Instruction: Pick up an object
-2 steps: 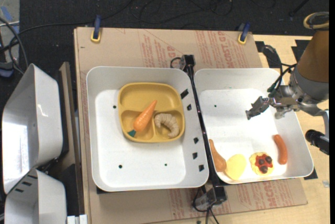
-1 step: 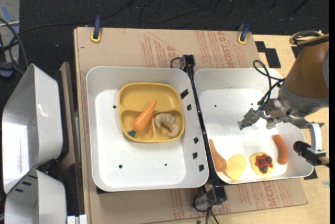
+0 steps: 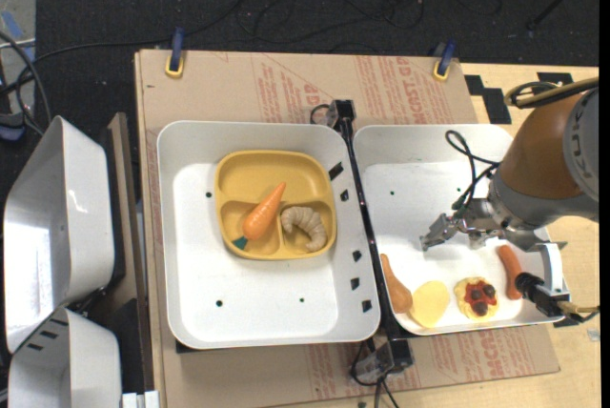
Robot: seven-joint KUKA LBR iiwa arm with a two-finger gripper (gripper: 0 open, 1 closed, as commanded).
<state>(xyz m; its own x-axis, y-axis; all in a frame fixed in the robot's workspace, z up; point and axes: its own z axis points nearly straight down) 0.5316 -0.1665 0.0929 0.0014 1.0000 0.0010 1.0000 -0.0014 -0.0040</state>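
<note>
Two white bins (image 3: 191, 301), one yellow plate (image 3: 233, 173), six food items (image 3: 263, 212).

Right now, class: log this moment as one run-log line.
gripper: low in right bin, grasp unclear | nearest: drumstick, yellow disc | left bin: plate, carrot

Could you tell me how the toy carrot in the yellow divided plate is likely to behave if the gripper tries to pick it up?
The carrot looks rigid, probably light plastic. Its tapered, rounded shape may let it slip from the fingers or roll. It lies slanted in a compartment of the plate, whose ridges could hinder a low approach.
</note>
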